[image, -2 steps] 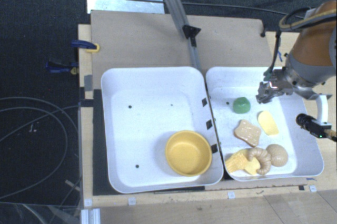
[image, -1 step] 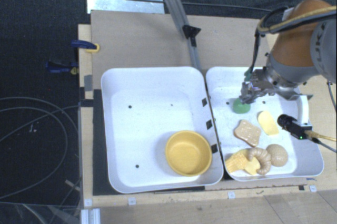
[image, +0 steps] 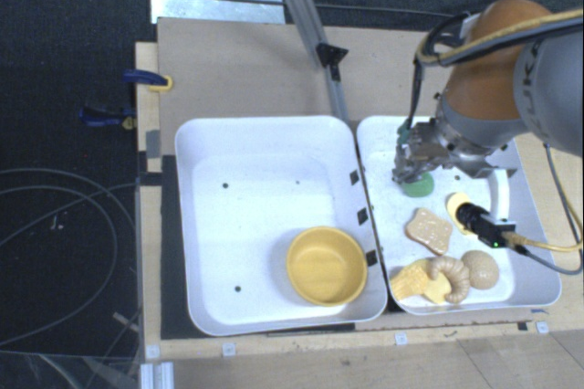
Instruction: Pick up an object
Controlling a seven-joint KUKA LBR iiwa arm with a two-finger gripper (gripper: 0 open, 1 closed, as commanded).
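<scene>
The hand was seen lowered into the right bin, directly above a small green object that was partly covered by it. Whether the hand was open or closed could not be told. The green object was judged the nearest target, lying just below the hand, toward the bin's near side.
</scene>
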